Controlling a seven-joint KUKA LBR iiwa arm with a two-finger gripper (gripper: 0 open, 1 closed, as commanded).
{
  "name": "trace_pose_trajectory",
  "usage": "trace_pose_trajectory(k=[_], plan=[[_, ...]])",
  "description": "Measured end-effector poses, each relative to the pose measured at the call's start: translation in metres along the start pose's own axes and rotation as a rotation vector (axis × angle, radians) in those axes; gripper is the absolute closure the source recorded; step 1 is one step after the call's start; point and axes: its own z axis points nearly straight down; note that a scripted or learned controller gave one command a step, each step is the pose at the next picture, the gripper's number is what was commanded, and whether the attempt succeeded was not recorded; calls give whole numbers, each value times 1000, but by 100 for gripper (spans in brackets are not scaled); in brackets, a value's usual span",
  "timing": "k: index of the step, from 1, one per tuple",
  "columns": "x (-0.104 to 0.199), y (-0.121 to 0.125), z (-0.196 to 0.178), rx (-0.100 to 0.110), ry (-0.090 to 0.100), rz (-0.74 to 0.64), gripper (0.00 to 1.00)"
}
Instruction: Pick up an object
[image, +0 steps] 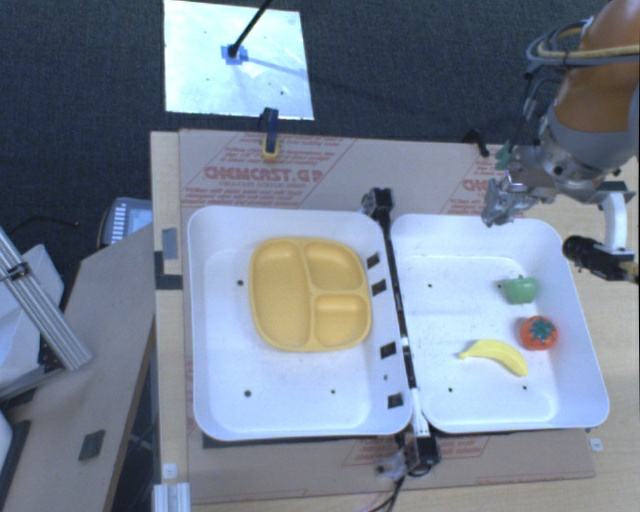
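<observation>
Currently gripper (497, 212) over right bin's (470, 400) far rim, jaws' state unclear, banana (494, 355), tomato (538, 332), green pepper (518, 289) apart below.

Arm (600, 60) cut off top-right.

The surface (330, 165) carries two white bins: the right bin (575, 300) below the hand (497, 212), the left bin (215, 330) beyond.

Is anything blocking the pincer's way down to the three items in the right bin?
Nothing visible does. The pincer hangs above the right bin's far rim; green pepper, tomato and banana lie apart, uncovered.
</observation>
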Motion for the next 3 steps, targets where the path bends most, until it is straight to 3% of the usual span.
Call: trace_pose_trajectory(k=[2,3], plan=[[108,4,50,6,3,-4,100],[163,18,68,6,3,-3,100]])
